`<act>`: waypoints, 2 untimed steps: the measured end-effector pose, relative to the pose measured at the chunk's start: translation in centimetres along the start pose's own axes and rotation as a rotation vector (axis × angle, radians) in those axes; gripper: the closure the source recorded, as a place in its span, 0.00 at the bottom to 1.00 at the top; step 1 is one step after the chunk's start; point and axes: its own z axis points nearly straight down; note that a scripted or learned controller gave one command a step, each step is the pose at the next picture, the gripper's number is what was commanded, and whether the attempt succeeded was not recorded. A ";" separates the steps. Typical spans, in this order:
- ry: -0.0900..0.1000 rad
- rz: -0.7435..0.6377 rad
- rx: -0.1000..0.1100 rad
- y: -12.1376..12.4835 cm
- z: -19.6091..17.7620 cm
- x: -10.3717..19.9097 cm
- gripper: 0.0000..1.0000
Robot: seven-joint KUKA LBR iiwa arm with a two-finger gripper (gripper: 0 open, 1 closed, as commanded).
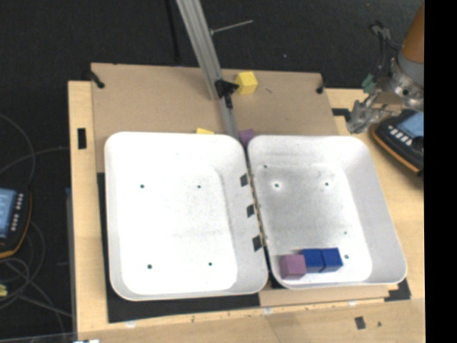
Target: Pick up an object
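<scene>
A purple block (292, 265) and a blue block (320, 259) lie side by side at the near edge of the right bin (314, 156). My gripper (368, 113) hangs at the upper right, beyond the right bin's far right corner and well away from both blocks. Nothing shows between its fingers, and their spacing is too small and dark to read.
The left bin (171, 213) sits beside the right one. A yellow block (247, 82) rests on the brown board behind the bins, with a small purple piece (246, 136) and a yellow piece (205, 131) at the bins' far edge. A slanted metal rail (203, 45) crosses above.
</scene>
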 end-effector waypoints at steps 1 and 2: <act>0.006 0.010 0.004 1.0 4.7 4.3 1.00; -0.001 0.019 -0.008 -2.5 -3.8 -0.3 1.00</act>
